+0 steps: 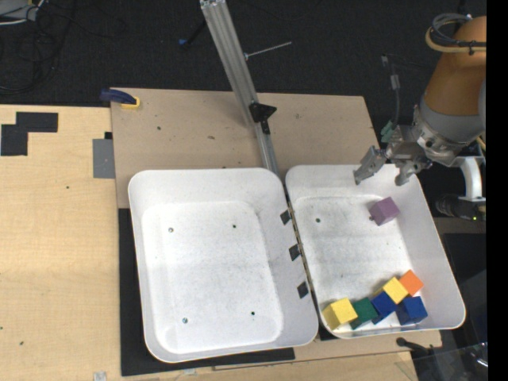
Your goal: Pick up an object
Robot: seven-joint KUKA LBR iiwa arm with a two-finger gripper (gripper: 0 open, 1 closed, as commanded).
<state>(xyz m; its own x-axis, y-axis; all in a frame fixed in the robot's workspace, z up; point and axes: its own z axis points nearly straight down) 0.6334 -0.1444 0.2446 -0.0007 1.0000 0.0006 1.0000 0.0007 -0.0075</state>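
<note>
Two white bins sit side by side on the bench. The left bin (159, 213) has just its bare white floor w/ a few dark dots. The right bin (444, 252) holds all the blocks. A purple block (384, 210) lies alone toward the far right of it, apart from the rest. The others bunch up in the near right corner, touching in a rough row along the near wall: yellow block (343, 312) at the left end, green block (366, 309) next, then a 2nd yellow block (394, 290), w/ an orange block (410, 281) just past it on the far side, plus a blue block (382, 305) and a 2nd blue block (411, 310) tucked in by the wall.

The gripper (386, 171) hangs over the far edge of the right bin, near the purple block but not touching it. Its two fingers are spread apart w/ nothing between them. The arm (456, 78) comes in from the right, orange band above the wrist.

A metal rail (234, 62) slants away from the gap between the bins toward the far side.
</note>
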